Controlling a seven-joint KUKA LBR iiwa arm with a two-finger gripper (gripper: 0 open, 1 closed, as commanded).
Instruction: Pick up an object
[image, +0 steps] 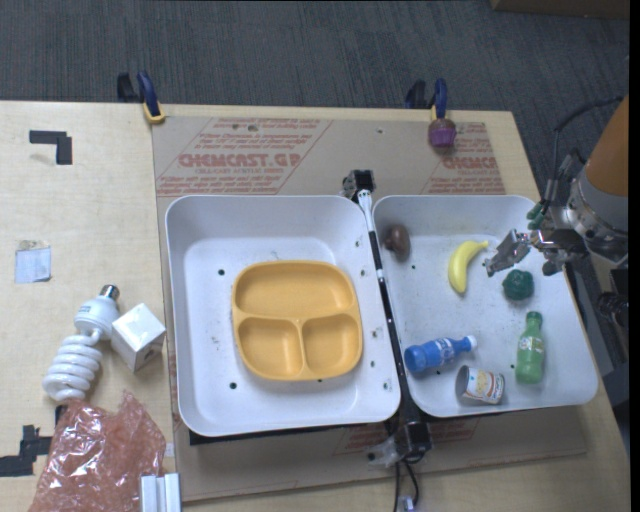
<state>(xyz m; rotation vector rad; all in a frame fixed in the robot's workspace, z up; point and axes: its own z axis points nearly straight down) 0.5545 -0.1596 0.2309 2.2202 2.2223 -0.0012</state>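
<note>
Fingers of the metal two-finger gripper (528, 252) stand spread apart with nothing between them, poised just above the small dark green round object (518, 286) near the right white bin's (565, 385) far right side. That lump looks light and stiff, likely smooth enough to roll; a pinch across its middle seems best. A yellow plastic banana (460, 266) lies near on the left, a green bottle (530, 348) below. The bin's right wall runs close by, leaving more room leftward.

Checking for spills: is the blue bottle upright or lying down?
Lying down: the blue bottle rests on its side on the right bin's floor, white cap pointing right.
</note>
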